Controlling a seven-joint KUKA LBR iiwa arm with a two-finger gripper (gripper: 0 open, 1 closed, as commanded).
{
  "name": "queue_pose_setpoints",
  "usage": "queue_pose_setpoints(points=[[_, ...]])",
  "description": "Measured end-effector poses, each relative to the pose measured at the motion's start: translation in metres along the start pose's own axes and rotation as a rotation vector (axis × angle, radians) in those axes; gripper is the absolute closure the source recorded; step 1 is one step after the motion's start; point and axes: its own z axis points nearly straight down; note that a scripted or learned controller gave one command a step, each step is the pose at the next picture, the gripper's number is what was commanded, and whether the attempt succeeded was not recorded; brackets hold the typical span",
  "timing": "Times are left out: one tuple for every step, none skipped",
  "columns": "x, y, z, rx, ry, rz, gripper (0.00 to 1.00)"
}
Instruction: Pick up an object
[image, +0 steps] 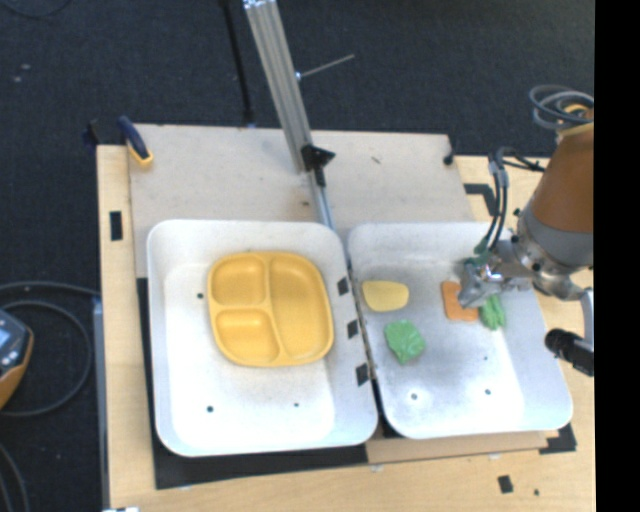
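A: What's the setting?

B: A dark carpeted floor (420, 90) surrounds a pale wooden desk (220, 175), with a metal pole (285, 90) slanting up from its far side. Two shallow white bins sit side by side on the desk.

A: What's in the left bin (180, 400)?

B: A yellow divided plate (270, 307) with three compartments, lying flat near the middle.

A: And the right bin (520, 390)?

B: A pale yellow oval piece (385, 295) near its left wall, a green crumpled lump (405, 341) just below that, and further right an orange flat piece (457, 303) with a small green object (492, 315) beside it.

A: Where's the arm?

B: It reaches in from the right, orange band above the wrist. The end effector (480, 283) hangs low over the orange piece and the small green object.

A: Is it gripping anything?

B: I cannot tell; its tips blur into those two objects, so how wide it stands is unclear.
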Motion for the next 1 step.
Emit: queue_pose_setpoints(points=[[0.0496,0.0121,0.0057,0.002,0.001,-0.003,1.0]])
